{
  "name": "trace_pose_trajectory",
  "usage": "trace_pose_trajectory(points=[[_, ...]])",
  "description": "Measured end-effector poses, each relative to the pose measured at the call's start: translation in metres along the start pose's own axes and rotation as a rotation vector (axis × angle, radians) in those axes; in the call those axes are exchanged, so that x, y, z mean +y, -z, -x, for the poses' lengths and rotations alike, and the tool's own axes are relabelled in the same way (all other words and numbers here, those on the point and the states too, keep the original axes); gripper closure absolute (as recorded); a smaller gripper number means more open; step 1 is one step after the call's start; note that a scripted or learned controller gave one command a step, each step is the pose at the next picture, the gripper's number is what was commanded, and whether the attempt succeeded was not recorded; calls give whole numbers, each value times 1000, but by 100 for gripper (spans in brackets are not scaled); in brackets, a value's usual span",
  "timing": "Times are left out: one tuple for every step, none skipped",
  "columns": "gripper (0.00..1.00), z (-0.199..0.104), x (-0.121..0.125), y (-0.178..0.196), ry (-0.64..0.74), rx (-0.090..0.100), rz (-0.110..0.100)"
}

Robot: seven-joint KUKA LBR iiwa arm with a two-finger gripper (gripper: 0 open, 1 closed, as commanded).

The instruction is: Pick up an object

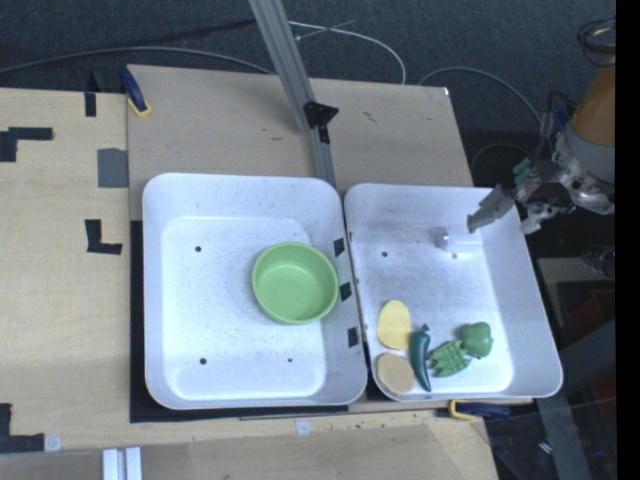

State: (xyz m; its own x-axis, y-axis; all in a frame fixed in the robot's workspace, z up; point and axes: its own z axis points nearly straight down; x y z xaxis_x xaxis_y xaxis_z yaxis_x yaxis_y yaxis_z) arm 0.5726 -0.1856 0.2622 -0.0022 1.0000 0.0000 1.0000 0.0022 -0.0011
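Observation:
My gripper [507,211] hangs over the right bin's [430,208] far right rim, its fingers spread with nothing between them. In that bin's near corner lie several small items: a yellow oval piece [394,322], a tan round piece [394,371], a dark green pepper [419,356], a light green leafy piece [450,358] and a green round piece [477,338]. They sit well below and to the left of the gripper. A green bowl [294,282] rests upright in the left bin [190,218].
A grey slanted pole [285,53] crosses the bench above the bins and ends at a black clamp [319,115]. Cables [350,38] trail across the dark floor behind. A wooden board [60,218] with black tape marks lies to the left.

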Motion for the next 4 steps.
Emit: trace_pose_trajectory(points=[[0,0,0,0,0,0,0],[0,-1,-7,-62,-1,1,-7],[0,1,-5,-107,-1,0,-5],[0,5,-8,-171,-1,1,-7]])
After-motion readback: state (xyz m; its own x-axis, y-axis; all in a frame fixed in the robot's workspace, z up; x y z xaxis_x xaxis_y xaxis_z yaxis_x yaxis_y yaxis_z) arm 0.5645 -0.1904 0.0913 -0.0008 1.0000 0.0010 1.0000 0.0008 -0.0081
